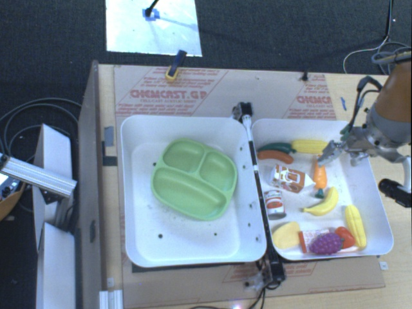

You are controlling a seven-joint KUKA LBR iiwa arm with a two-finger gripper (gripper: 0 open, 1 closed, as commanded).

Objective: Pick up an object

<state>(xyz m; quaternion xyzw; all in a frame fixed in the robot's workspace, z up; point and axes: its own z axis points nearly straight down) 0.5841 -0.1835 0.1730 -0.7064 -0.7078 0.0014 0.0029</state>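
The right bin [376, 198] holds several toy foods. Among them are an orange carrot [320, 176], a banana [325, 202], a yellow corn cob [355, 225], purple grapes [326, 243], a small printed carton [288, 178] and a red-labelled can [274, 204]. A green pepper [277, 147], a red sausage [275, 156] and a long yellow piece [309, 147] lie along the far wall. My gripper [329, 154] hangs over the far right part of this bin, just above the top end of the carrot. Nothing can be seen held in it.
The left bin [145, 237] carries a green divided plate [194, 179]. A yellow wedge [286, 234] and a red piece [345, 236] lie by the right bin's near wall. A black divider rail [255, 179] runs between the bins. Cables [373, 50] trail at the far right.
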